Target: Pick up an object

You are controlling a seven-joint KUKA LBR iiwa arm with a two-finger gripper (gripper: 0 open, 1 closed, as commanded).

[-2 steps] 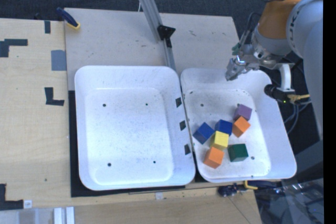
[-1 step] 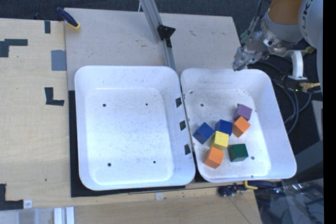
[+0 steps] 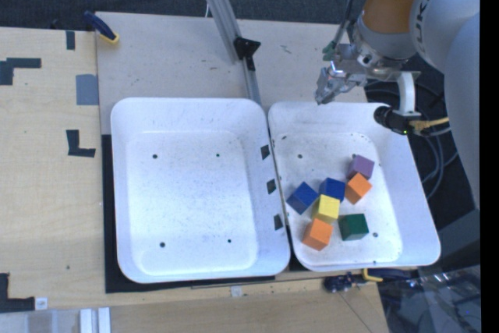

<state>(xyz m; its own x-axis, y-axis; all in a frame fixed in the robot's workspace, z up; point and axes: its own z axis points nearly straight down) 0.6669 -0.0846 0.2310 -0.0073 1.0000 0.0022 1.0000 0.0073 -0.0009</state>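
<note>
Several small cubes lie clustered in the right bin [image 3: 405,199]: a purple one [image 3: 362,165], an orange one [image 3: 358,187], two blue ones [image 3: 333,188] [image 3: 302,197], a yellow one [image 3: 327,207], a green one [image 3: 353,226] and a second orange one [image 3: 317,233]. My gripper [image 3: 326,92] hangs above the far rim of the right bin, well away from the cubes. Nothing shows between its fingers.
The left bin [image 3: 125,168] sits beside the right one on a black mat. A slanted metal post [image 3: 226,12] with a black clamp rises behind the bins. Black tape marks and a blue-yellow clip [image 3: 101,26] lie on the wooden bench at the left.
</note>
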